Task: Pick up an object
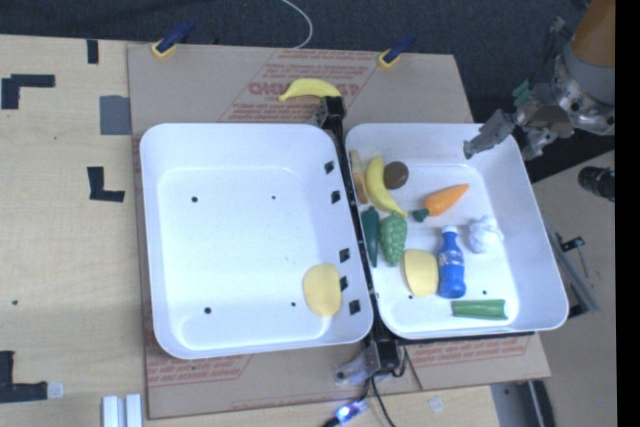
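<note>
You have two white bins on the desk: the left bin holds one yellow lump, the right bin holds eight things, among them a banana, carrot and blue bottle, while the claw hovers at its far right corner, grip unreadable.

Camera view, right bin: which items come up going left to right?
Banana → carrot → crumpled white item. The rest overlap too closely to order. The end effector hovers at the bin's far right rim.

One fixed camera looks down at a slant over both bins.
</note>
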Robot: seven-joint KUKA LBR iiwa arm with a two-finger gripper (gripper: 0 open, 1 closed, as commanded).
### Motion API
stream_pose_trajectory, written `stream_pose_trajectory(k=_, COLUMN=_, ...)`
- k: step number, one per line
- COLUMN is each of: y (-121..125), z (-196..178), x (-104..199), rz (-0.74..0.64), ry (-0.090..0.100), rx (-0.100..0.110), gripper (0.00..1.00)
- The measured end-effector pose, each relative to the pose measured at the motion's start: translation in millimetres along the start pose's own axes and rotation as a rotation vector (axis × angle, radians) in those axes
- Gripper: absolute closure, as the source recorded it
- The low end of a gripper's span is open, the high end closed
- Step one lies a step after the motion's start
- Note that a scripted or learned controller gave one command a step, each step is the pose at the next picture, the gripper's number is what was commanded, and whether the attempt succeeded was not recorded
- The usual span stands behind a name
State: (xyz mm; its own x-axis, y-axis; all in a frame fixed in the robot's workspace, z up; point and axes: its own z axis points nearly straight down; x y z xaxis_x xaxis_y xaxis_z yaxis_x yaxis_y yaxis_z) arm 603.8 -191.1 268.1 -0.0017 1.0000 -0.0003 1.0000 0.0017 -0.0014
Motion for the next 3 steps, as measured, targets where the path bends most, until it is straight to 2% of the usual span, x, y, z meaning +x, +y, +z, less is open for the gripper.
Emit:
stream_pose_trajectory(k=1, y=-28.1, z=168.5, x=45.4, rz=-0.001, ry=0.005, rx=0.012, gripper=0.00)
stream_pose_trajectory(k=2, y=44.9, z=183.8, x=91.9, rz=-0.005, ry=-0.011, rx=0.001, gripper=0.00)
stream_pose_trajectory(k=3, y=42.7, z=173.9, x=92.1, rz=0.000, ry=-0.003, rx=0.001, gripper=1.00)
